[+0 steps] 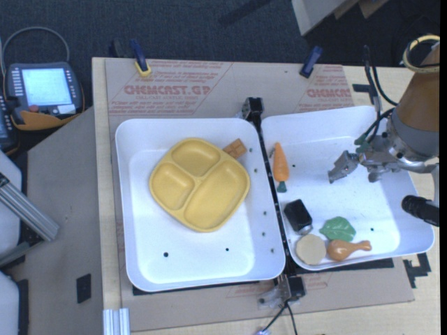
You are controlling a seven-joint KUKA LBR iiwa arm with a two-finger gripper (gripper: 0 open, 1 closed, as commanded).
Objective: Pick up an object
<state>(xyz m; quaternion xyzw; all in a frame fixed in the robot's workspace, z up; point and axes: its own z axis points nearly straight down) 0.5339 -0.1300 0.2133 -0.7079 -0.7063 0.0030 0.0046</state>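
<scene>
Item: grey arm with orange band [421, 103], entering from the right, its gripper [357, 166] hanging above the right bin [391, 246]; the jaws stand apart with nothing between them, one finger at the left, the other toward the right. Contents of the right bin, all clear of the jaws: toy carrot [280, 163], orange with a green stub, well left of the jaws beside the bin's left wall; small black block [298, 215], below and left of the jaws; green leaf-shaped toy [338, 227], below the jaws; toy drumstick [347, 249], just below the leaf and touching it; pale round disc [311, 248], left of the drumstick and touching it, just under the black block. Left bin [140, 243], far left of the jaws: yellow divided plate [200, 183] with three compartments, and a small brown block [235, 148] at the plate's upper right edge. Both bins rest on a cardboard-covered surface [174, 86].
</scene>
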